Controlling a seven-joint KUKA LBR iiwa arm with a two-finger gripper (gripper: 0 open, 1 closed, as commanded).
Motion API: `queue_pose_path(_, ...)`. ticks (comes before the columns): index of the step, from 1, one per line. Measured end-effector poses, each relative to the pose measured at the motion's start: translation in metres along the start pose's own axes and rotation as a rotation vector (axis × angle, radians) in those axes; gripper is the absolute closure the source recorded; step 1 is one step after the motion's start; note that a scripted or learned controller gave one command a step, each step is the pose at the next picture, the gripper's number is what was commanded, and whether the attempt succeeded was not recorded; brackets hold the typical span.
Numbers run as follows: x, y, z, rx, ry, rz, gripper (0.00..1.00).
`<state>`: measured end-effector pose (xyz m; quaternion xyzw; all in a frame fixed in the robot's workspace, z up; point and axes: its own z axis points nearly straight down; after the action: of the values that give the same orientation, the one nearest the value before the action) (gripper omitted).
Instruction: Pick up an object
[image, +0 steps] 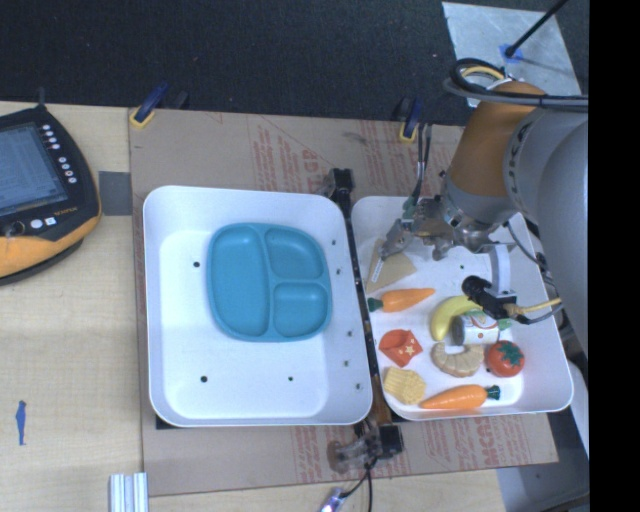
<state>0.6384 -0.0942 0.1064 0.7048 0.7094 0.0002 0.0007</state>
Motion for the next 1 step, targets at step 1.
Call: queue_pose_path(1, -0.0008, 0.0002, -0.0104, 0.001, 0.000, -0.001, 1.00)
